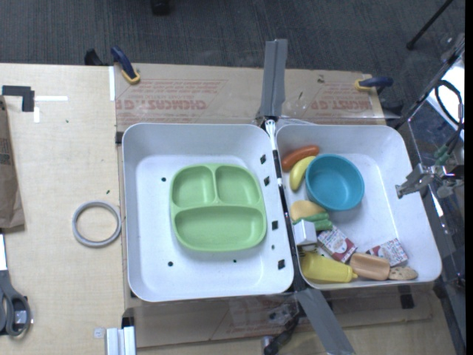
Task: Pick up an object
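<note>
Your blue bowl sits in the right bin beside the banana and other toy food, well left of the gripper at that bin's right rim; grip state unreadable.

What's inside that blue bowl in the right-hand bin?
The blue bowl shows just its own blue inside, with nothing lying in it. Whatever sits beneath it on the right bin floor is covered.

green divided plate sits alone in the left bin; blue bowl and toy food crowd the right bin.
</note>
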